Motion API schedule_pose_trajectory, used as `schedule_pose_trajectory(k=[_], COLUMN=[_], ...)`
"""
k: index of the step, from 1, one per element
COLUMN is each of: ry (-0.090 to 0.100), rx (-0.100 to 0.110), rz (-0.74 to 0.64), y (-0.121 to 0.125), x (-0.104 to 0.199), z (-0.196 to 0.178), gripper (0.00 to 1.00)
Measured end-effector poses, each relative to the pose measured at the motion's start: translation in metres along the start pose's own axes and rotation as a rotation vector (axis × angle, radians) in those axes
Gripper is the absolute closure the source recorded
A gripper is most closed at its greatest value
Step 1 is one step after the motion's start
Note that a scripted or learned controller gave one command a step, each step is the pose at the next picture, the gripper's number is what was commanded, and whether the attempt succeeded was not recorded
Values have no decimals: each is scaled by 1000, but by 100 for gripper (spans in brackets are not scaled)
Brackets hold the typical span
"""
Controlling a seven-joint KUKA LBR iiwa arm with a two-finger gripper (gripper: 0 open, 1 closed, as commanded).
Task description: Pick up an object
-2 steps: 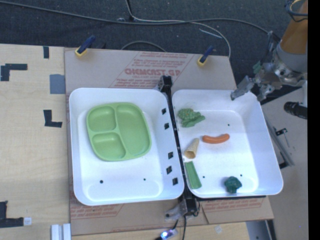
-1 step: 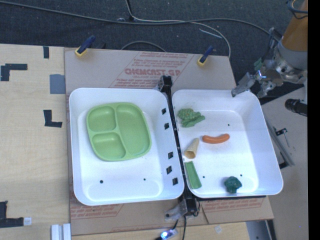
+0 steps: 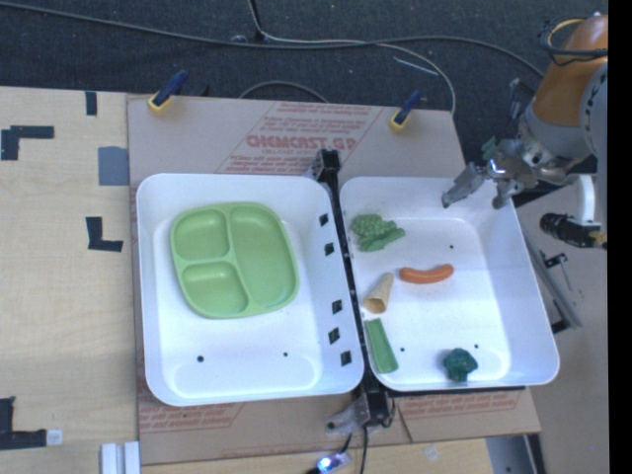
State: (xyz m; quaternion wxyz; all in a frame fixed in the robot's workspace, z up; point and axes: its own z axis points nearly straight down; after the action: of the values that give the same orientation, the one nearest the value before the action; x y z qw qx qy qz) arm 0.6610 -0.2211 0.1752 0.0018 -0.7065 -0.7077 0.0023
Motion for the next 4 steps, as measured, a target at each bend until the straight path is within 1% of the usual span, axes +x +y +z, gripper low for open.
schedule_pose_trajectory(k=[2,3,4], ry=[-2,-6,0], rx=[-5,-10,-9], rz=[-1,-2,1], y=[3,5,7], x=[2,2,1], z=[93,78,35], gripper=[0,100,100])
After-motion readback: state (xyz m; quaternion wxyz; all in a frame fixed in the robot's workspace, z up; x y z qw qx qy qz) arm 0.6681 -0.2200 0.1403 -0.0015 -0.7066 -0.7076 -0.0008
